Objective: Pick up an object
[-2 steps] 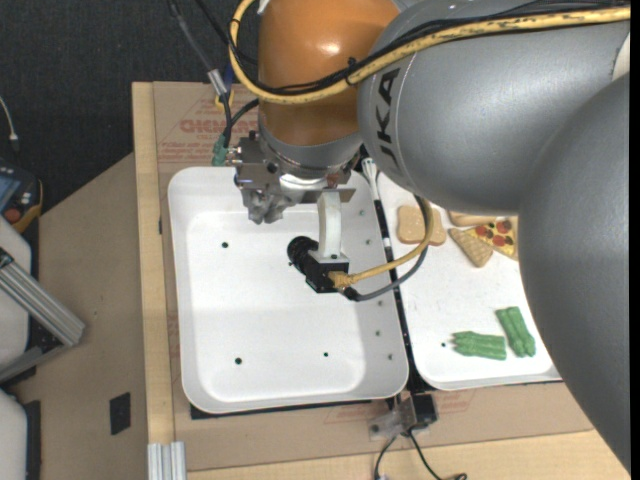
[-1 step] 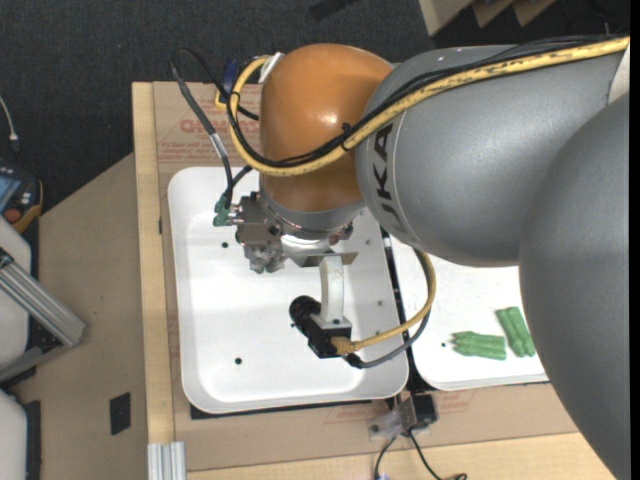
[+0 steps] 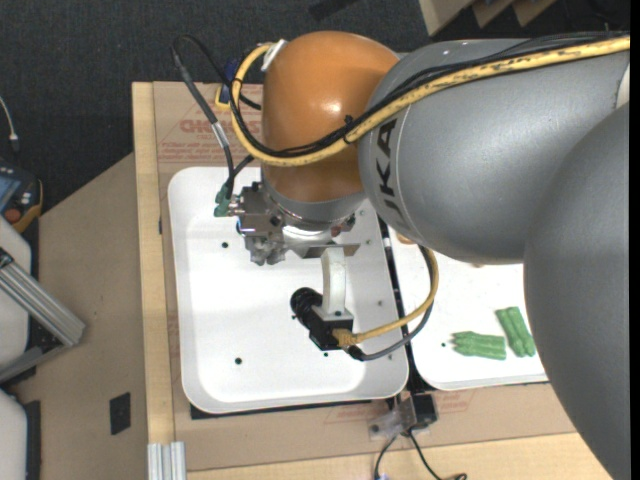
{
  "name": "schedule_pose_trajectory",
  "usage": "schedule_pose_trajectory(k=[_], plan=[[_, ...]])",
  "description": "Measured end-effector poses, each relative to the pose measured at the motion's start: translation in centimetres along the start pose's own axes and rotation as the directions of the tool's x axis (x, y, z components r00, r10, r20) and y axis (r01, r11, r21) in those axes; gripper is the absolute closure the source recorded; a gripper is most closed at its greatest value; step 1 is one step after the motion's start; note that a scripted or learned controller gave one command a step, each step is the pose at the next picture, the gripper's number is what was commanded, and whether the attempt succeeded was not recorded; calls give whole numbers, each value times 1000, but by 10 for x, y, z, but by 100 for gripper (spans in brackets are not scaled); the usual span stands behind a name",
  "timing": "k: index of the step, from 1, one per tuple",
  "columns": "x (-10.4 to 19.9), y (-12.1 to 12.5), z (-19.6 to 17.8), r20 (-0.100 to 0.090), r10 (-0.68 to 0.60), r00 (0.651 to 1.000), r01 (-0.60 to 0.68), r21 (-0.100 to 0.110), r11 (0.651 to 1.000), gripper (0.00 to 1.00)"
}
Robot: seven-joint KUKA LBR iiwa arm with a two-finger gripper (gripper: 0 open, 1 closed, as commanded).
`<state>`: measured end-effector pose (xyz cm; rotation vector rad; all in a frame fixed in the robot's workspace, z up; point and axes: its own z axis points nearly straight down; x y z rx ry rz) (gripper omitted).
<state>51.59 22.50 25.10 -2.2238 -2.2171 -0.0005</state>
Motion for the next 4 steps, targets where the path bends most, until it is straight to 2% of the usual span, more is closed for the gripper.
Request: schedule_pose_trajectory(k=[4], plan=[[2,1,-40,-2,4,1000,-4,-4,1000,100]])
